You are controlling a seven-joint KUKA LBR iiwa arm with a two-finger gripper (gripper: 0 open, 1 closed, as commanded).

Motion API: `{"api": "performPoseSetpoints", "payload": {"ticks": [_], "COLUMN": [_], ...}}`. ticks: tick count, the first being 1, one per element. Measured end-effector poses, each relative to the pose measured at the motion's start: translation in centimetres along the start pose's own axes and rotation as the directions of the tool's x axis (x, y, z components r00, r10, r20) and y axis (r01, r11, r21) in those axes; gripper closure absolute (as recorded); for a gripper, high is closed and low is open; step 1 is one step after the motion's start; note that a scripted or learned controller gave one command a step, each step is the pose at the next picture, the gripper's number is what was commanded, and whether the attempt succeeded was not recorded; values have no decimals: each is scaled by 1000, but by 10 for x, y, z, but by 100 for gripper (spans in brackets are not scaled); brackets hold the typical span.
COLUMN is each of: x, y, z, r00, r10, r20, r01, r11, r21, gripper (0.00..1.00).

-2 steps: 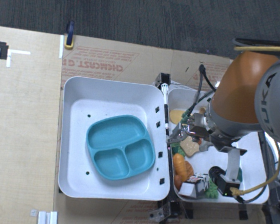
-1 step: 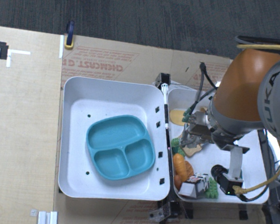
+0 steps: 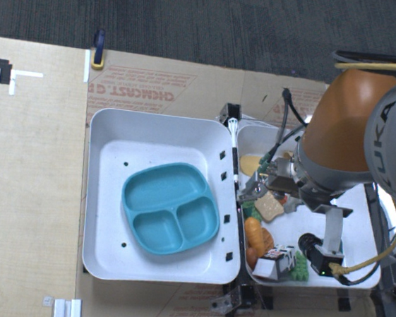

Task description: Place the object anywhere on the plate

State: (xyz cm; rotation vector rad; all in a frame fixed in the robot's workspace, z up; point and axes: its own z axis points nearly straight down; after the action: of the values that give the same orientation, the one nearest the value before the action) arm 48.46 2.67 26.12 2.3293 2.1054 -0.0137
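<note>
Nearest us, along the front edge of the right bin, we see a small white and dark boxy item with a green piece just beside it, and an orange croissant-like pastry against the bin's left wall. A little farther back a tan, bread-like piece sits right at the gripper, touching or just under its tip; we cannot tell whether it is actually held. A yellow item lies beyond that. The arm, grey with an orange band, hangs over this bin. In the left bin the blue divided plate rests near the middle, its three compartments bare, well apart from the gripper.
</note>
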Motion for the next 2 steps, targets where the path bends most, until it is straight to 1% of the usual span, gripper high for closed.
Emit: {"api": "performPoseSetpoints", "payload": {"ticks": [1,2], "x": [-1,-1], "y": [1,1], "z": [-8,-8], "r00": [1000,1000], "r10": [-4,-3], "r20": [4,4], "r01": [4,3], "r11": [1000,1000], "r21": [1,2], "gripper": [100,0]}}
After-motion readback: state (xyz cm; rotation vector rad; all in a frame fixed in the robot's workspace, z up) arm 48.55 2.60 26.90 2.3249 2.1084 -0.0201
